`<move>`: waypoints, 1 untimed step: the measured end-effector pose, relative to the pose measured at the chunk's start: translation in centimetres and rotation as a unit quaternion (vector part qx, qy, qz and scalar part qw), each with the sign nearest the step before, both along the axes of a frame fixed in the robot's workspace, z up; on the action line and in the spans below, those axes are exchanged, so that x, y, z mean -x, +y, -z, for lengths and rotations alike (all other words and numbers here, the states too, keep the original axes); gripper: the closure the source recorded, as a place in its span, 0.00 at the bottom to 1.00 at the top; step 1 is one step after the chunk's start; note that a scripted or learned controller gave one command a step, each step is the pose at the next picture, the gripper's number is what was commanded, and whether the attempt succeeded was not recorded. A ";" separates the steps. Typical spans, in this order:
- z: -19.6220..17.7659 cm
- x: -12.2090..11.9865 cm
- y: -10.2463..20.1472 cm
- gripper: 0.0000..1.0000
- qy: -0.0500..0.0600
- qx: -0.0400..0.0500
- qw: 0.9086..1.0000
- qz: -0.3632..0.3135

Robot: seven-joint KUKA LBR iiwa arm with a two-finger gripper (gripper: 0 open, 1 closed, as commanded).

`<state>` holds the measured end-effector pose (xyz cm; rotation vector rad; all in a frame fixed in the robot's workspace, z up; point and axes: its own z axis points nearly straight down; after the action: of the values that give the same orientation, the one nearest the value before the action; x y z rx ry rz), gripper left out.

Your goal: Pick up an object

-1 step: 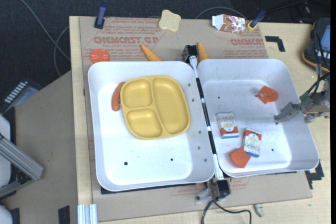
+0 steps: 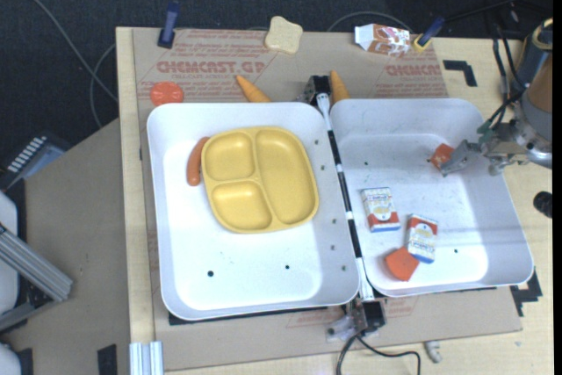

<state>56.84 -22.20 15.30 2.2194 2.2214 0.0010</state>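
Toward three o'clock in the right bin (image 2: 492, 189), the pincer (image 2: 458, 155) touches a small orange block (image 2: 442, 155); whether its fingers are spread or pinching cannot be told. Two small cartons (image 2: 381, 208) lie at six o'clock.

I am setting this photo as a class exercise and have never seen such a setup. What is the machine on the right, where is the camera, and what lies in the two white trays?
One camera looks down at a slant on a bench with two white bins. The left bin holds a yellow divided plate with an orange sausage beside it. The right bin holds two small cartons, an orange piece and a small orange block. The grey robot arm reaches in from the right; its gripper sits right next to that block. Whether it grips the block is unclear.
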 end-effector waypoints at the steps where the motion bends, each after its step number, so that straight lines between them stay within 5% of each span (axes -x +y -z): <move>1: 6.5 -4.4 3.3 0.00 -0.003 0.001 1.000 0.000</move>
<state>61.27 -18.94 8.77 2.2143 2.2180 0.0054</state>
